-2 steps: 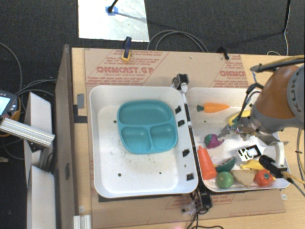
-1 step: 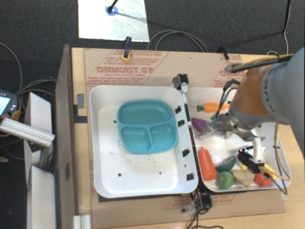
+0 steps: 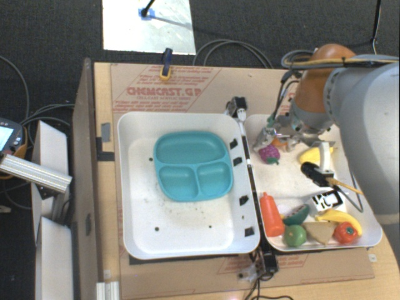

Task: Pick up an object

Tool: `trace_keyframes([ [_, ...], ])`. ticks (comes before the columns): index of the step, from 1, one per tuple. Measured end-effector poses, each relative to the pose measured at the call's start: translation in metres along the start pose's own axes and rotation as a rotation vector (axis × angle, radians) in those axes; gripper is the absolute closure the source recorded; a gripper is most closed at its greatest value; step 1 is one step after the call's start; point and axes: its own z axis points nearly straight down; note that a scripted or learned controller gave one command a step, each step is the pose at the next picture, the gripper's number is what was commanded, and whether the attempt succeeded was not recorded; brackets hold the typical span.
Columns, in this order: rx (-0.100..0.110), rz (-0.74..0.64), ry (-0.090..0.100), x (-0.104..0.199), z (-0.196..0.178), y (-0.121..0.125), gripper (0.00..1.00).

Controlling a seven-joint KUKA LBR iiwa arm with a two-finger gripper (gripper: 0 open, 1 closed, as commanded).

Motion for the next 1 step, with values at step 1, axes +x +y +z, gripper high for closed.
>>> trace_keyframes([
  [1,-0.003,-0.002,-0.001,-0.001,-0.0106,-0.0009,1.0],
])
